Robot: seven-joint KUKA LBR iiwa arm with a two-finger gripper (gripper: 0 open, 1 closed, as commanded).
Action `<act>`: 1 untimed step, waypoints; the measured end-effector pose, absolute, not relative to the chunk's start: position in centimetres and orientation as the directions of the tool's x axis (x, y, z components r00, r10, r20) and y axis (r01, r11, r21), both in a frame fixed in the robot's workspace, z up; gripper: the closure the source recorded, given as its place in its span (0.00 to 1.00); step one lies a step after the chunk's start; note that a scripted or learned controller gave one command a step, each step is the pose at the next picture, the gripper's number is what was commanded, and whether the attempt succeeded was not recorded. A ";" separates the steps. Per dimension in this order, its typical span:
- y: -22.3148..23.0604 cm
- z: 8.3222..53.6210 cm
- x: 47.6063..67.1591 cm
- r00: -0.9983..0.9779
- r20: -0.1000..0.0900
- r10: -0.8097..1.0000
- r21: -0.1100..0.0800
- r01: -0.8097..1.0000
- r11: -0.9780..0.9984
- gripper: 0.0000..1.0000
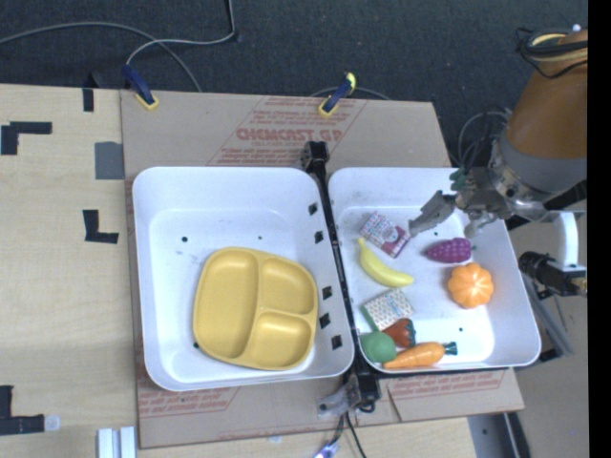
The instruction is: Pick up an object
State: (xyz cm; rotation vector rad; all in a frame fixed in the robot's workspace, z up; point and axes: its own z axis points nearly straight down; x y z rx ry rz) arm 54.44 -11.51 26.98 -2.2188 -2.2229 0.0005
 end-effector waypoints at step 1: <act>-10.0 8.6 52.8 -0.001 0.002 1.000 0.001 1.000 0.001 0.00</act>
